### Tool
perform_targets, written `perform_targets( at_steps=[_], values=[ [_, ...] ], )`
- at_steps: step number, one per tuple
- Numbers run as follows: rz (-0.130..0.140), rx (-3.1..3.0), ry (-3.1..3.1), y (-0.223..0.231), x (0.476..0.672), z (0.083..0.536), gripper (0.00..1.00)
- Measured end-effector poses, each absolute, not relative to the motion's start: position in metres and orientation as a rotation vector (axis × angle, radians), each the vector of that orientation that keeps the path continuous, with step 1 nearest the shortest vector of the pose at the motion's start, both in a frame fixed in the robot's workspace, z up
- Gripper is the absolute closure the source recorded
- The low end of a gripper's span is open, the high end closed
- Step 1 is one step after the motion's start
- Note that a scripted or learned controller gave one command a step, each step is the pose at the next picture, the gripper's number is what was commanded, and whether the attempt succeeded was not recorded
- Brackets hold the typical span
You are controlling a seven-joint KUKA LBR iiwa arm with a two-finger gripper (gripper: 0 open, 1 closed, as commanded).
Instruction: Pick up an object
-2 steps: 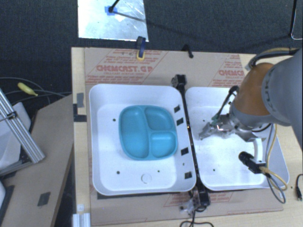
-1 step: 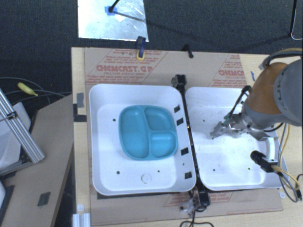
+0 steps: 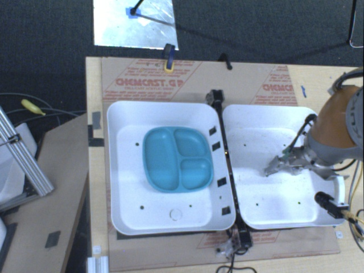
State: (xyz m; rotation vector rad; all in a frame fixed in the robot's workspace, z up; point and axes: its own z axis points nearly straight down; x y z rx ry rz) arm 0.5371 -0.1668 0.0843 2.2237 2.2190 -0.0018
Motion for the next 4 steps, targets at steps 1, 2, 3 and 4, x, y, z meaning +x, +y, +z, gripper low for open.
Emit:
perform_targets(
  at_steps=[1, 2, 3, 4],
  values=[
    [-0.002, 2.222, 2.219, -0.194, 0.524, 0.084, 0.0],
    [0.008, 2.207, 2.227, -0.164, 0.591, 0.086, 0.0],
    [0.006, 2.21, 2.222, -0.19, 0.636, 0.086, 0.0],
    [0.004, 2.214, 2.224, -0.207, 0.671, 0.086, 0.0]
  ],
)
